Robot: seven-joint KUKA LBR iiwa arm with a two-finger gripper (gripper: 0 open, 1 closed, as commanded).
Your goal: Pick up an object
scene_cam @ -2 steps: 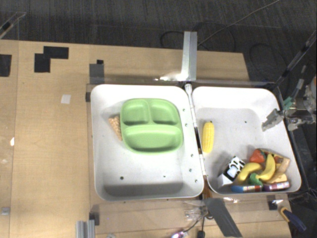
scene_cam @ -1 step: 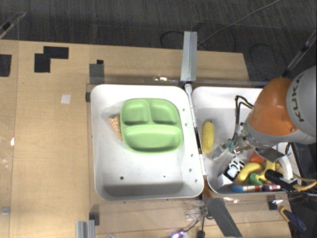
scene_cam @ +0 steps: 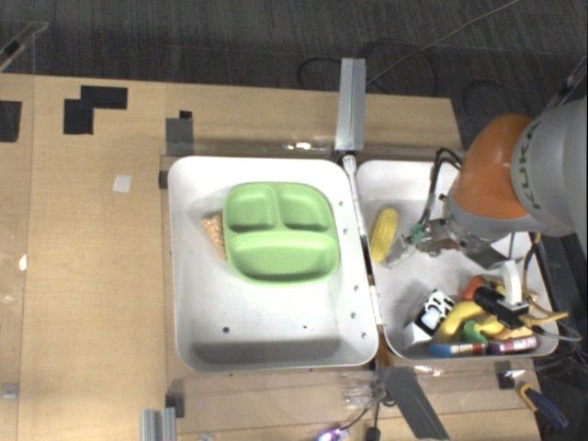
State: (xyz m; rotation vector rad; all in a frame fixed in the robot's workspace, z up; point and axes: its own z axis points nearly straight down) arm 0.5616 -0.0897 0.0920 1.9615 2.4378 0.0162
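You are looking down on a wooden tabletop (scene_cam: 83,274) that carries two shallow white bins side by side. In the left bin (scene_cam: 197,329) a green divided plate (scene_cam: 278,231) lies flat, and a tan, speckled piece (scene_cam: 214,235) pokes out from under its left edge. In the right bin (scene_cam: 404,310) a yellow corn cob (scene_cam: 383,231) lies near the left wall, just beside the divider between the bins. The grey arm (scene_cam: 551,168) with its orange band (scene_cam: 491,168) reaches in from the right, and its hand (scene_cam: 418,240) sits low over the right bin, just to the right of the corn cob; you cannot tell from this angle whether its parts are apart or together, and nothing is visibly clamped in it. In the near right corner of that bin lies a heap of small things (scene_cam: 482,324): a yellow banana shape, a black and white piece, red and orange bits and some markers, well apart from the hand.
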